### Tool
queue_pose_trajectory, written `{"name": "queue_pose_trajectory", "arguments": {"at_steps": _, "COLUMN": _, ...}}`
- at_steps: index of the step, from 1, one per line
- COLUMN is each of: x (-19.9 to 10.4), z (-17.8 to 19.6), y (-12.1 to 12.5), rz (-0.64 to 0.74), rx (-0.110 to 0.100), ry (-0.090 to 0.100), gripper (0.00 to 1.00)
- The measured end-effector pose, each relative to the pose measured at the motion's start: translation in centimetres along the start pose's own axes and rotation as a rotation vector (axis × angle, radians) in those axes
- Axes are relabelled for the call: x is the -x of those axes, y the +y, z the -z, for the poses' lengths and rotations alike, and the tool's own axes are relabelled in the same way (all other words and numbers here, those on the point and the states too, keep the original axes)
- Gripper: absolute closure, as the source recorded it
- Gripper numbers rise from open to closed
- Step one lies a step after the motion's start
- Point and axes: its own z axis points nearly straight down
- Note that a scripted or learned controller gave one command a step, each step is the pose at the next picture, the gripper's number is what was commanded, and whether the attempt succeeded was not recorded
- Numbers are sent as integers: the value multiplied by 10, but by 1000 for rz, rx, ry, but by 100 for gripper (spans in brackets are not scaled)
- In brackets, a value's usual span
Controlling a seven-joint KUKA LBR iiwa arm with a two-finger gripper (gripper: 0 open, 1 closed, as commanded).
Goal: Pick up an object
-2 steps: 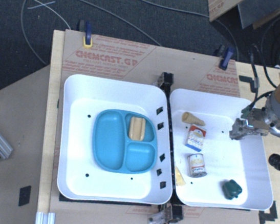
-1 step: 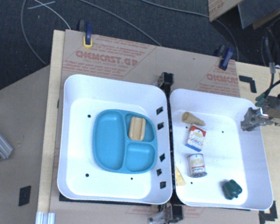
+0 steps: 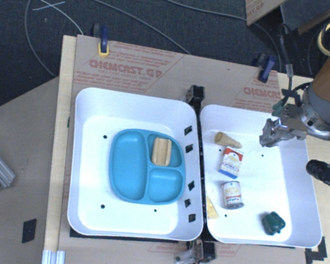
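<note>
Objects in the right bin (image 3: 304, 178) lie near the fingers (image 3: 269, 137); their state unclear.

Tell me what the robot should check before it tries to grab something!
1. Gripper is above the right white bin: ok.
2. Gripper holds nothing yet: cannot tell.
3. Things to pick lie in that bin, a small red and white carton, a short tin can, a dark green lump: ok.
4. Carton and can lie apart: ok.
5. Gripper is directly over one thing: not ok.
</note>
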Motion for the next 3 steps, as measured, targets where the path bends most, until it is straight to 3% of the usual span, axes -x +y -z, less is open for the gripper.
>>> {"name": "queue_pose_trajectory", "arguments": {"at_steps": 1, "x": -51, "z": -13, "y": 4, "rz": 0, "rx": -4, "ry": 1, "gripper": 100}}
{"name": "queue_pose_trajectory", "arguments": {"at_steps": 3, "x": -151, "z": -23, "y": 41, "rz": 1, "rx": 0, "ry": 0, "gripper": 100}}
